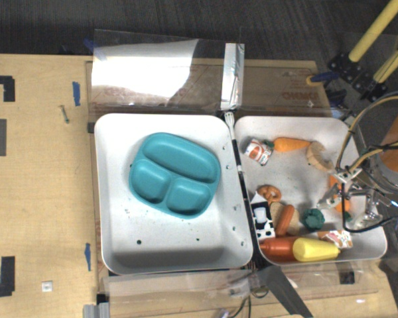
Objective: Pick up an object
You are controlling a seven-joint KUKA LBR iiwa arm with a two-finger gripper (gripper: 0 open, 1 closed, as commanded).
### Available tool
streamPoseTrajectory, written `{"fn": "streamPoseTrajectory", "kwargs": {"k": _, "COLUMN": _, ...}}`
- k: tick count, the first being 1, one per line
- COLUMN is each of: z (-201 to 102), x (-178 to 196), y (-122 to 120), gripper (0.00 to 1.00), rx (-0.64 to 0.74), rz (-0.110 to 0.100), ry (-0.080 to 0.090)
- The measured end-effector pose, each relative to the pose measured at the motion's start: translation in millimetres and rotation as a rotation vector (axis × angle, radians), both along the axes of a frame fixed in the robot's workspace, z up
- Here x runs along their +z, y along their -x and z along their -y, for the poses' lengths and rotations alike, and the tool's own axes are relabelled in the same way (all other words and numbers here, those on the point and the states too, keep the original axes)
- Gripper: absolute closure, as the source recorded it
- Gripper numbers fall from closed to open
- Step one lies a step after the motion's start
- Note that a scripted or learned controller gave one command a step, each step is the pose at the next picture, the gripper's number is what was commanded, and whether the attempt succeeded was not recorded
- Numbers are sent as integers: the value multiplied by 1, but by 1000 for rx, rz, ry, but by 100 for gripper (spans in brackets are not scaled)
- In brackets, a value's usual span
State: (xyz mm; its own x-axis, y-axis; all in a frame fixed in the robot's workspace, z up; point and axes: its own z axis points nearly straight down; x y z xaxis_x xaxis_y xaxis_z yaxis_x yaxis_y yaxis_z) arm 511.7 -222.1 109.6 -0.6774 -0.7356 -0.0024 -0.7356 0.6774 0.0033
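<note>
Here, toy food is seen scattered in the right bin [331,126], left of the gripper [350,197].

A carrot [292,144], a green piece [312,218] and a yellow piece [314,249] are found there. A teal divided plate [175,173] is held by the left bin [113,177] on the wooden bench [33,177]. Whether anything is gripped cannot be told.

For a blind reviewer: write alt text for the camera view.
A teal divided plate sits in the left white bin; the right white bin holds small toy foods, including a carrot and a yellow piece. The robot's hand hangs over that bin's right edge.
</note>
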Motion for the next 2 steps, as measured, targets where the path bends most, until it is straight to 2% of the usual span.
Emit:
{"fn": "streamPoseTrajectory", "kwargs": {"k": 1, "z": -67, "x": -22, "y": -35, "gripper": 0, "rx": 202, "rz": 9, "ry": 4}}
{"fn": "streamPoseTrajectory", "kwargs": {"k": 2, "z": -93, "x": -21, "y": 5, "gripper": 0, "rx": 406, "rz": 17, "ry": 7}}
